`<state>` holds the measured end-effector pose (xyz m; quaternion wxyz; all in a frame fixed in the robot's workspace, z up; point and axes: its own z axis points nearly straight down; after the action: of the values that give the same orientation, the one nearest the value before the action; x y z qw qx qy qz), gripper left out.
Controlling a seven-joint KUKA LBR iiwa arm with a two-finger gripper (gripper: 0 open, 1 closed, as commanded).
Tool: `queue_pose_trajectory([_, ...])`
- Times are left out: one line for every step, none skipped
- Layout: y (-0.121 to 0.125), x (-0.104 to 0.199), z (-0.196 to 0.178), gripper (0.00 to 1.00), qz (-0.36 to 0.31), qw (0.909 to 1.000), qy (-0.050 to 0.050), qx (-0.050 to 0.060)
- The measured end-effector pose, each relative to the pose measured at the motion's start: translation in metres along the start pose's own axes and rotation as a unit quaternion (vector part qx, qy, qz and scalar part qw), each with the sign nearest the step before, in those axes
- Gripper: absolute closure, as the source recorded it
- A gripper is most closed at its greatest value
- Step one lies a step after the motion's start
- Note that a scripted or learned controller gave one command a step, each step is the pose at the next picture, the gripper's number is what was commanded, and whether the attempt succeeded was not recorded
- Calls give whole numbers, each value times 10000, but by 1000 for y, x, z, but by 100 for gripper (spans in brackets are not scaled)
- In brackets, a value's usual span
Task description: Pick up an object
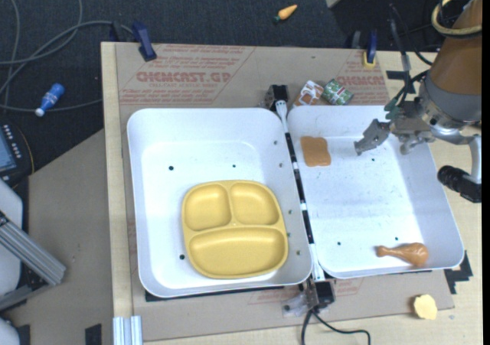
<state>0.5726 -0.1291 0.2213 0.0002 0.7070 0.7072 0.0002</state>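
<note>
Cardboard-topped bench [191, 76], dark floor around; I read the gripper [389, 137] over the right bin [429, 206] at its 1 o'clock, fingers spread, nothing between them; tan slab [315, 151] at 10 o'clock; drumstick toy [402, 253] at 5; yellow divided plate [233, 227] in left bin [153, 183].

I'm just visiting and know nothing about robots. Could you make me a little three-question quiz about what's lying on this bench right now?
1. True or false: the yellow divided plate lies in the left bin.
2. Which item lies nearest the pincer? A) toy chicken leg B) brown toast slice C) yellow divided plate
3. Fill in: the toy chicken leg sits near the right bin's ____ corner, the one closest to the camera.

Key: 1 true; 2 B; 3 front right.
</note>
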Motion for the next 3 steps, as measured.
queue_pose_trajectory([49,15,144,0,-10,10000,10,18])
queue_pose_trajectory([50,14,126,100,0,10000,-2,-17])
queue_pose_trajectory([11,9,138,100,11,10000,8,34])
